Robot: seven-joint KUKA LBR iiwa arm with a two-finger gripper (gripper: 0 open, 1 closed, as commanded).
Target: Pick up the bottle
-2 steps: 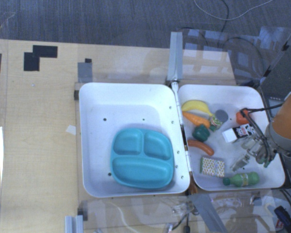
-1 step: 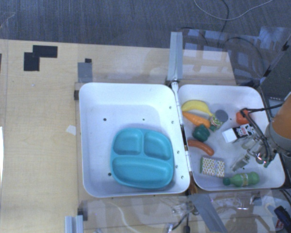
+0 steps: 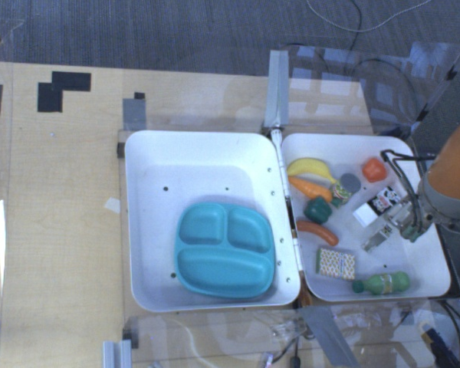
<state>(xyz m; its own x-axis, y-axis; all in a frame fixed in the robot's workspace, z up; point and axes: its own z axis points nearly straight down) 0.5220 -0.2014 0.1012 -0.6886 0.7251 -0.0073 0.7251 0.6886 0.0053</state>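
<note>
The jaws (image 3: pixel 377 238) hang low over the right bin (image 3: pixel 437 271), reaching in from the right edge; whether they are apart or together cannot be told at this size, and nothing shows between them. The bottle (image 3: pixel 381 284), green and lying on its side, rests near the bin's front wall, just in front of the jaws and apart from them. Left of the bottle lies a patterned packet (image 3: pixel 336 264), and behind that a red sausage (image 3: pixel 317 232). Further back in the same bin sit a dark green piece (image 3: pixel 317 210), a carrot (image 3: pixel 310 188), a banana (image 3: pixel 311 167), a grey disc (image 3: pixel 349 182) and an orange-red piece (image 3: pixel 374 169). The left bin (image 3: pixel 149 205) holds a teal divided tray (image 3: pixel 225 248). Both bins stand side by side on the pale wooden worktop (image 3: pixel 54 228).
</note>
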